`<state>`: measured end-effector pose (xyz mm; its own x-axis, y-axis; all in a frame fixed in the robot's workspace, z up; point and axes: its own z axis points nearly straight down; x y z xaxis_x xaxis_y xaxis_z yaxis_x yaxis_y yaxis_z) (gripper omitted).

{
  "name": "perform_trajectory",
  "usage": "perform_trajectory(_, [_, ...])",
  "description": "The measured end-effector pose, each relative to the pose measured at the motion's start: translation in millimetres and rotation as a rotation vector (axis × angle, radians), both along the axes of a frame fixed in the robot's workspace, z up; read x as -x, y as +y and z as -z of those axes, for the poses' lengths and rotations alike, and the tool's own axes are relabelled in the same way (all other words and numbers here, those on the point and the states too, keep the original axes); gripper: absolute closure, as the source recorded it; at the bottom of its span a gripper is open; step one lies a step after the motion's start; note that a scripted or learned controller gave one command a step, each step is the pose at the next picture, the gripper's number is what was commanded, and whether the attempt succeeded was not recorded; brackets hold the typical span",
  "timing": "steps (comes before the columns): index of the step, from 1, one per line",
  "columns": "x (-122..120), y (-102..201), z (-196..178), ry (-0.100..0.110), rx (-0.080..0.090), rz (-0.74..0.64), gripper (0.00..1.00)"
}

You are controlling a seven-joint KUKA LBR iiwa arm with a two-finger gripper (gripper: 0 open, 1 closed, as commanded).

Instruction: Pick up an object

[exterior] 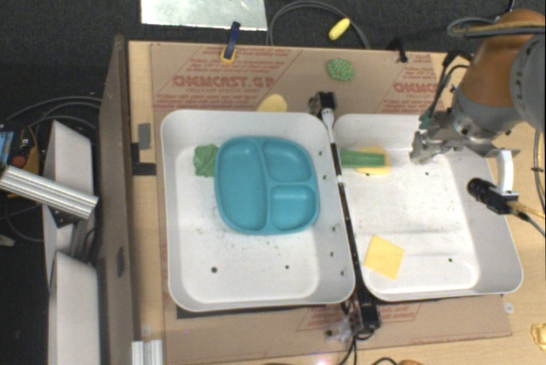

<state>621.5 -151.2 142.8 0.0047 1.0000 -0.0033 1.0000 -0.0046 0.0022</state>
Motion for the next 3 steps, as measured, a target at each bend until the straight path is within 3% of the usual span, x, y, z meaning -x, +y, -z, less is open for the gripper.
perform_trajectory(1, [-3, 86, -66, -0.005, -0.005, -0.016, 1.0])
perform_trajectory(2, [-1, 80, -62, -0.001, -0.004, -0.008, 0.0])
perform_trajectory(3, [-11, 65, 35, 0.007, -0.003, -0.005, 0.0])
